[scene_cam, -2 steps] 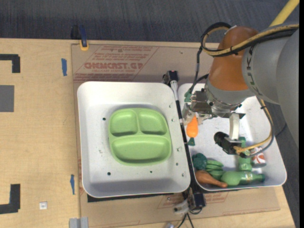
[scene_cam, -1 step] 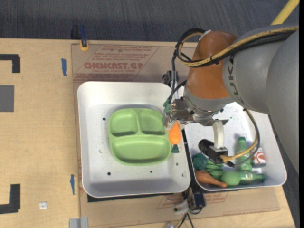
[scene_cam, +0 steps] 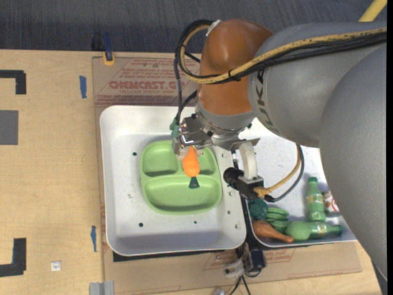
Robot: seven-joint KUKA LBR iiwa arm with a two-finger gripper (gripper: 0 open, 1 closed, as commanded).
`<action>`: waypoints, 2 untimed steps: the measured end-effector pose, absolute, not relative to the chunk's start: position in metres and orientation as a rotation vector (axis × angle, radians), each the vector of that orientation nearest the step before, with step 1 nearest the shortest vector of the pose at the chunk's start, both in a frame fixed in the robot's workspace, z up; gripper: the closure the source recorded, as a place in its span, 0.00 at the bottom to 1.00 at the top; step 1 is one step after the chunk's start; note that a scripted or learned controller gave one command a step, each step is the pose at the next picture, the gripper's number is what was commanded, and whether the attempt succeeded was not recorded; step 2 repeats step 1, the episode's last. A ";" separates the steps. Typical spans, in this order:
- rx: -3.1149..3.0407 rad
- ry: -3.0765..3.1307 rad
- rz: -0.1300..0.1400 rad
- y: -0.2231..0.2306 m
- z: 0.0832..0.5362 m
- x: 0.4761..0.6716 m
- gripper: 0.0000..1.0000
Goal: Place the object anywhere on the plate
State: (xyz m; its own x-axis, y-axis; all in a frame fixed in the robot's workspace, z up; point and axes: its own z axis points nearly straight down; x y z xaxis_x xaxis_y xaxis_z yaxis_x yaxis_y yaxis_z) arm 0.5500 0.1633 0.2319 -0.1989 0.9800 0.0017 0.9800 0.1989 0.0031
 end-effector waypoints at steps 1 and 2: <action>1.991 2.429 0.001 0.161 0.231 0.550 0.00; 1.991 2.429 0.001 0.161 0.231 0.550 0.00</action>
